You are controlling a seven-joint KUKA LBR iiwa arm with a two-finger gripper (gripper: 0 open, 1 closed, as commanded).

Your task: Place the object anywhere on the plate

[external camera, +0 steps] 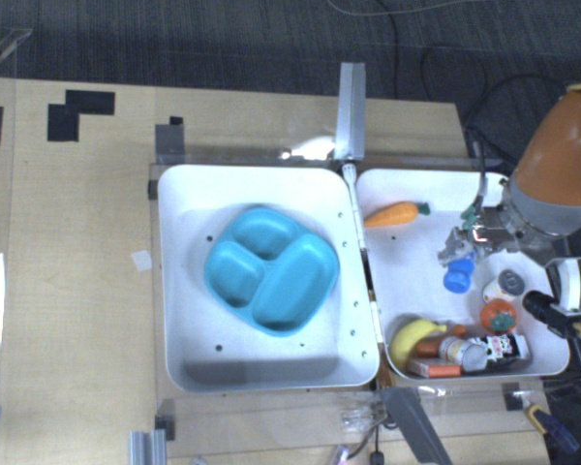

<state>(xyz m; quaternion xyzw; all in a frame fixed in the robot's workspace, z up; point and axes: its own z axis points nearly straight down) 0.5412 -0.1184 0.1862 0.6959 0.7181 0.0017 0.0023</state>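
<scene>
Task hardly begun: nothing set on the plate, with the grasp, carry and drop all left to do.
Saw the left bin (174, 279) and right bin (407, 284) side by side, and the plate (271, 269) mid-floor in the left one, bare in all three wells. Saw the arm (562, 163) reaching in over the right bin's right edge, with the gripper (462, 245) low near that bin's middle. Could not tell whether open or closed. Judged the likely object to be the blue piece (457, 280) just beneath it, across the dividing wall from the plate. Noted a carrot (392, 215) near the top-left corner, plus a banana (413, 337) and bottle (484, 350) along the bottom edge.
</scene>
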